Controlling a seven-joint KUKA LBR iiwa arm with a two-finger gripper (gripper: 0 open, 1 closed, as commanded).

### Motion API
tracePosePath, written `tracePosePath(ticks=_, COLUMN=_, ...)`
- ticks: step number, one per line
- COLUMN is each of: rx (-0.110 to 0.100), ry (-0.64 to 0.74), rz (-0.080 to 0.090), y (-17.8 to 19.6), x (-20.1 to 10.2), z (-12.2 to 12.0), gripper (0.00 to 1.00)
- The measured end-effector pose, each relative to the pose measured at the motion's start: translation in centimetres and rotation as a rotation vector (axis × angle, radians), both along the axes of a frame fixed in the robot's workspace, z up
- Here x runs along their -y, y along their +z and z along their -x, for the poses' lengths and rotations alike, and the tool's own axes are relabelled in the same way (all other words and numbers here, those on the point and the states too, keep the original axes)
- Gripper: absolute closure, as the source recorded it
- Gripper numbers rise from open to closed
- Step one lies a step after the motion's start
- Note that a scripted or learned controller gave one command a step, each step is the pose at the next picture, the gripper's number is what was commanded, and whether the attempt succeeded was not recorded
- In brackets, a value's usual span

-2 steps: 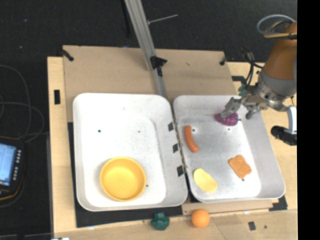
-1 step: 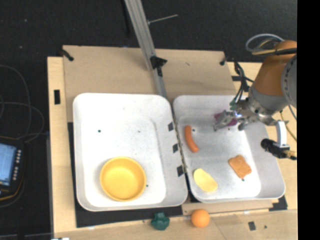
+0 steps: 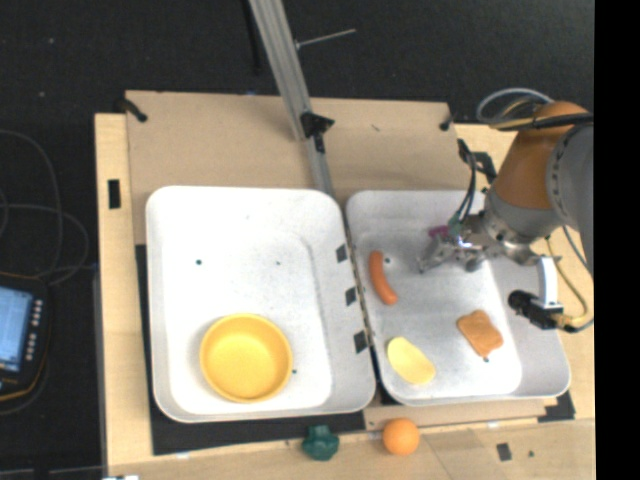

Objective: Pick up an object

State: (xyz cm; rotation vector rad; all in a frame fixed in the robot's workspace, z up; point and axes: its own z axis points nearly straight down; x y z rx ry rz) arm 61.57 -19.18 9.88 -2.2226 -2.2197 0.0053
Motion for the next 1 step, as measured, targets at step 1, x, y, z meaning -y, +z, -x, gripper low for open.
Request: tracePosePath(ticks=1, rx=0.007, ry=-0.002, rz=0.001, y=1.42, x=0.10, z=-0.18, gripper=1.00)
